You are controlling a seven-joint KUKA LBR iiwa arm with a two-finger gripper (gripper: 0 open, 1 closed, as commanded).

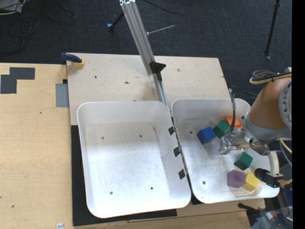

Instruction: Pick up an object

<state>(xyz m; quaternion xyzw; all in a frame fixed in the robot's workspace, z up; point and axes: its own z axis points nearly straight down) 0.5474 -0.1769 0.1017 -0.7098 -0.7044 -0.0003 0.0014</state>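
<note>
Six blocks in right bin (pixel 190 109), all near pincer (pixel 227 146). Pincer low over bin floor, tips apart or together: cannot tell (blurred metal). Nearest: green block (pixel 221 128), dark green block (pixel 243 160); blue block (pixel 206 135) further left. Advice: centre over one block, avoid neighbours, close squarely, lift straight.

Six small blocks lay in the right bin (pixel 190 109), all toward its right side. A blue cube (pixel 206 135), a green block (pixel 221 128) and an orange one (pixel 234 122) clustered near the middle; a dark green cube (pixel 243 161) sat lower, and a purple cube (pixel 235 178) touched a yellow one (pixel 250 182) by the near right corner.
</note>
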